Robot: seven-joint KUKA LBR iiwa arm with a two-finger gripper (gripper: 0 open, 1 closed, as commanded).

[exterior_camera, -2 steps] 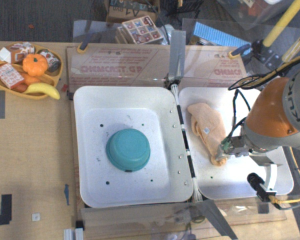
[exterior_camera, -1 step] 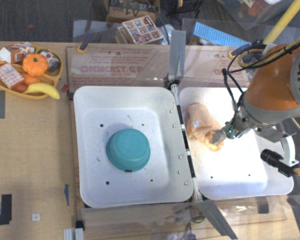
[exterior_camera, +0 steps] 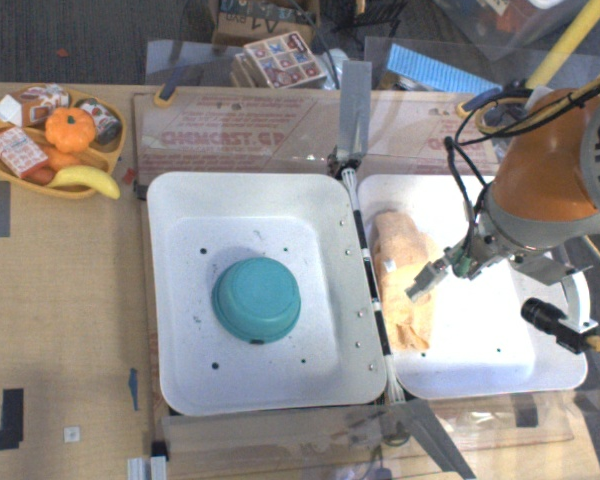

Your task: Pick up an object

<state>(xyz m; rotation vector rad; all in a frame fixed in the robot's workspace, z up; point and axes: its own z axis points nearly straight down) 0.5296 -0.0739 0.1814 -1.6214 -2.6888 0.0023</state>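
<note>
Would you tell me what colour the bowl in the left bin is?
Teal; the bowl shows in the camera view.

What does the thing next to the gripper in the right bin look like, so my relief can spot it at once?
Start at the right bin, the one the arm reaches into. Along its left wall, beside the divider, lies a tan cloth, long and crumpled, running front to back just left of the gripper. Its only neighbour is the teal bowl, round and upside down, in the left bin.
</note>
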